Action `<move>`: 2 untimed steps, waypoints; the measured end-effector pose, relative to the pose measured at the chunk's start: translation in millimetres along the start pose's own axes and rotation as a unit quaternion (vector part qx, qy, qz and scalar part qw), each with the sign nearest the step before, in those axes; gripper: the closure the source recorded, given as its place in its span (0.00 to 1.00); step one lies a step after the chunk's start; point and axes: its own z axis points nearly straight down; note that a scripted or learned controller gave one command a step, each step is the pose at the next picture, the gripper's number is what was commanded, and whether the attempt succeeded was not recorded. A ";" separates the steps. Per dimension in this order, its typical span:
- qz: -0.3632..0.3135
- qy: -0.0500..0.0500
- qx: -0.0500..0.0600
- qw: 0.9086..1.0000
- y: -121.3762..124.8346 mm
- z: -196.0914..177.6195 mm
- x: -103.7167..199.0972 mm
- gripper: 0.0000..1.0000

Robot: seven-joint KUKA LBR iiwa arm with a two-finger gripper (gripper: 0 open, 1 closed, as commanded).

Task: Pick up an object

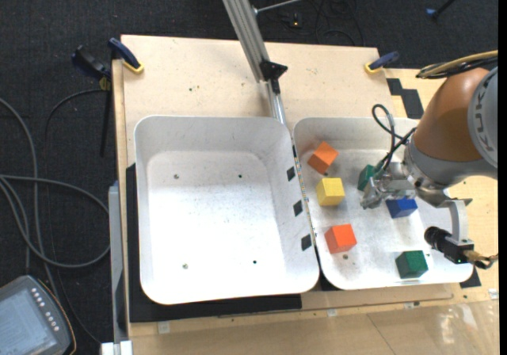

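The right bin (348, 280) holds several small blocks. An orange block (322, 158) lies toward its back, a yellow block (330, 190) just in front of it, and a red-orange block (341, 238) nearer the front. A dark green block (411, 264) sits at the front right. A teal-green block (366, 177) and a blue block (402, 206) lie on either side of my gripper (375, 195), which is down in the bin between them. The wrist hides the fingertips.
The left bin (150, 155) stands beside the right one. A slanted metal pole (242, 13) crosses the back of the bench down to the bins' shared edge. Clamps sit at the bench's back corners (127, 56) (381, 62). My arm's orange band (455, 120) hangs over the right bin's right side.
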 end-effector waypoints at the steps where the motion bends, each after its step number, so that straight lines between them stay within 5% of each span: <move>1: -0.001 -0.001 -0.002 1.000 -4.1 -61.1 -3.3 1.00; 2: -0.001 0.000 -0.001 1.000 -3.0 -73.0 -3.4 1.00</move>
